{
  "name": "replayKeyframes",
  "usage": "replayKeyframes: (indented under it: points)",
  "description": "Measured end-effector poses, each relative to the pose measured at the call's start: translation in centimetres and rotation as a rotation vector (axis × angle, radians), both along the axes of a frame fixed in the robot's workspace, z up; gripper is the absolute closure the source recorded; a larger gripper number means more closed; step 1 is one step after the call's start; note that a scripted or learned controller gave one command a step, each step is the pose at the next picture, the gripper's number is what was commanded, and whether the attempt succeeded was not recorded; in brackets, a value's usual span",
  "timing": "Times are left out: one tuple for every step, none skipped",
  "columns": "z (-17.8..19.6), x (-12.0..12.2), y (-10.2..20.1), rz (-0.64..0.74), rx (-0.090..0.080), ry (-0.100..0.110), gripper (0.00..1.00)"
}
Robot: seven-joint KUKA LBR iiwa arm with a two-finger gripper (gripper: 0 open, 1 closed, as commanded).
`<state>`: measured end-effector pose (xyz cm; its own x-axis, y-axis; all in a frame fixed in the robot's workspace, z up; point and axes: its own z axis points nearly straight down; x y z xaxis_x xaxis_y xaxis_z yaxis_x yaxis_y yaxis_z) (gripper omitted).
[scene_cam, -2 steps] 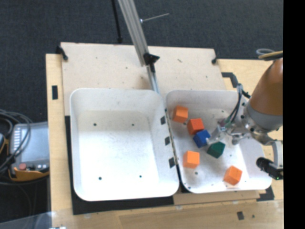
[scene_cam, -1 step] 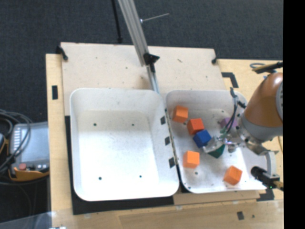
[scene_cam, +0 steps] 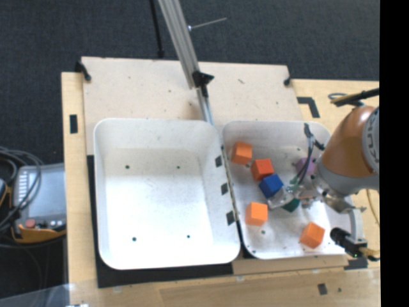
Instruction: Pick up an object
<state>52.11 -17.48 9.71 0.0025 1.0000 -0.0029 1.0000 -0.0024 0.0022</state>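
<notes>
Camera view: the pincer (scene_cam: 285, 200) is seen lowered into the right bin (scene_cam: 275, 251) beside a blue cube (scene_cam: 271, 185); whether anything is gripped cannot be told. Four orange cubes (scene_cam: 257, 213) lie around.

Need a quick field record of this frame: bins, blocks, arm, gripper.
left bin: shallow white bin
right bin: shallow white bin holding the blocks
orange blocks: four foam cubes, at
blue block: blue foam cube, touching the second orange cube
arm: grey with orange band, over right bin
gripper: low beside the blue cube; hold unclear
</notes>
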Motion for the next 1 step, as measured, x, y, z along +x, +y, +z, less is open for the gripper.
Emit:
replayKeyframes:
  points:
    - [1.22, 0.12, -0.06, -0.008, 0.001, -0.005, 1.00]
